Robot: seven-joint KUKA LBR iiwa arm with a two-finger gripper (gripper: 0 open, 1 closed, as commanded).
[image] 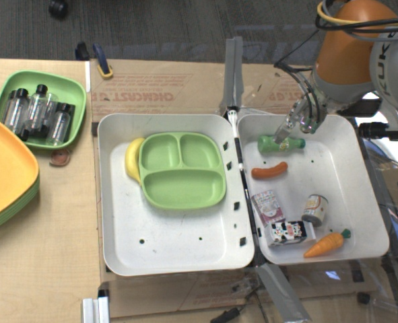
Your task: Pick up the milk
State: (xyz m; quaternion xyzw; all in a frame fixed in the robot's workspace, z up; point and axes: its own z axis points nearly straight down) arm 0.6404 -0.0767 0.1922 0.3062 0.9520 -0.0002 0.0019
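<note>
Over the green bottle (pixel 280 142) at the right bin's (pixel 364 180) far side hangs the gripper (pixel 300 122); its grip I cannot tell. From that bottle, the milk (pixel 289 232) carton lies well toward the near wall, long axis crosswise.

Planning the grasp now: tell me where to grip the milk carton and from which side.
Grip the milk carton across its short width, descending from above. It lies flat near the right bin's front edge, long side left to right, with a can behind, a pink packet behind-left and a carrot close on the right, so probably keep left of centre.
</note>
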